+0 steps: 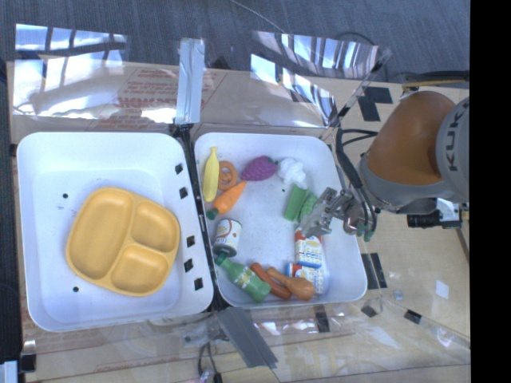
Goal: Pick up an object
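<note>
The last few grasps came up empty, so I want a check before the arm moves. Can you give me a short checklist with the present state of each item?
1. Pincer over the right bin: ok.
2. A target directly below: ok, green object and milk carton are beside it.
3. Anything gripped already: cannot tell.
4. Neighbours crowd the target: not ok, green object and white lump lie close together.
5. Yellow tray in the left bin, away from the arm: ok.
</note>
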`<state>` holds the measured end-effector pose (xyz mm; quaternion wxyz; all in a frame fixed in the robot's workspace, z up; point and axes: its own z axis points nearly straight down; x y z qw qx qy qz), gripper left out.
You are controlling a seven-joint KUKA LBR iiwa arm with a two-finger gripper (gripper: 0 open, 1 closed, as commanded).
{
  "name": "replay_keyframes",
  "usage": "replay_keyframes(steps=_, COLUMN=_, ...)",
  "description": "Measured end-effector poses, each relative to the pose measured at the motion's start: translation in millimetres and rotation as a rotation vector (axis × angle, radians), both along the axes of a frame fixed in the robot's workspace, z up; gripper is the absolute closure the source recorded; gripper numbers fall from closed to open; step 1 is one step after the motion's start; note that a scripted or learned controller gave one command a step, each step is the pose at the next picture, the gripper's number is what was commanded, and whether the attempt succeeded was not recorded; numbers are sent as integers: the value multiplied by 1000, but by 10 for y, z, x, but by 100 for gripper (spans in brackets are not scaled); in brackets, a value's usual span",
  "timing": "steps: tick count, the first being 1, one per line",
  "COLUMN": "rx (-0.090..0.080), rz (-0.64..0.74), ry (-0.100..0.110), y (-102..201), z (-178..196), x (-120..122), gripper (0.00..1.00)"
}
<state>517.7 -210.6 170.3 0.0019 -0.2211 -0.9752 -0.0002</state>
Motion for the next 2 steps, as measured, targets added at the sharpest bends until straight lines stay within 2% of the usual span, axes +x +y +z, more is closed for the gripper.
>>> replay_keyframes(steps=1, rx=2, rz=-95, ry=-2, y=948, z=-240, x=127, gripper=100)
replay_keyframes(steps=2, rx=-2, rz=-49, ry=-6, y=770, z=-153, x=941, gripper=100)
